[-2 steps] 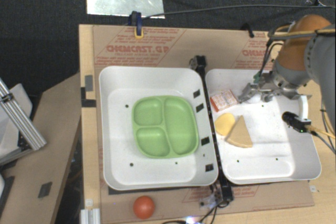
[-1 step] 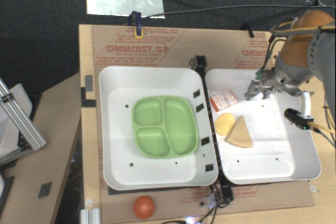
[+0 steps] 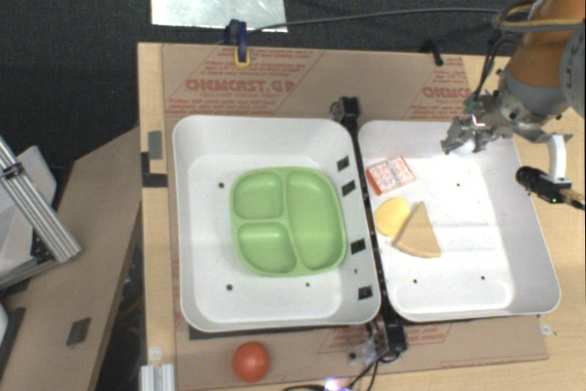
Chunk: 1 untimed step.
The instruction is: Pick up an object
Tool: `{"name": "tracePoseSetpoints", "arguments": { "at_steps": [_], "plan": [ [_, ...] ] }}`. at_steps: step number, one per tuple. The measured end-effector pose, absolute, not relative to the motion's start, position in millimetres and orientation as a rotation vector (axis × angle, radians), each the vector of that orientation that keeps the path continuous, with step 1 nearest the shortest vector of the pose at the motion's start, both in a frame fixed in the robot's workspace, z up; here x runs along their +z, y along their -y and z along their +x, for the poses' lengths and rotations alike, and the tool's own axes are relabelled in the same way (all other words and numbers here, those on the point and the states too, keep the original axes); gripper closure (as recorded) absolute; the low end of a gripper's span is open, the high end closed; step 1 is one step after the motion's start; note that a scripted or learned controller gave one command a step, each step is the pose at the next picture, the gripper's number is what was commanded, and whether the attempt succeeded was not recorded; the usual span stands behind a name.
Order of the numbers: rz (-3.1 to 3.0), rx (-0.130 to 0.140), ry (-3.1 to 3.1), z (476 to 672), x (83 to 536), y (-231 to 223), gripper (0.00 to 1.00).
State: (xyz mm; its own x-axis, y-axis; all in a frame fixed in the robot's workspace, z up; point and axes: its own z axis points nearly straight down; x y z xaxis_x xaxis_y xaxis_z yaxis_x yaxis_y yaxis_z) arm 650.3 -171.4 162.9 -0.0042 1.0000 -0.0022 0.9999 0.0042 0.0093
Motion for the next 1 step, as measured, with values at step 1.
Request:
{"name": "tracePoseSetpoints", "arguments": {
  "at_steps": [1],
  "plan": [
    [2.209,0.007,-2.221,657.7,227.1,173.8,1.00]
  ]
}}
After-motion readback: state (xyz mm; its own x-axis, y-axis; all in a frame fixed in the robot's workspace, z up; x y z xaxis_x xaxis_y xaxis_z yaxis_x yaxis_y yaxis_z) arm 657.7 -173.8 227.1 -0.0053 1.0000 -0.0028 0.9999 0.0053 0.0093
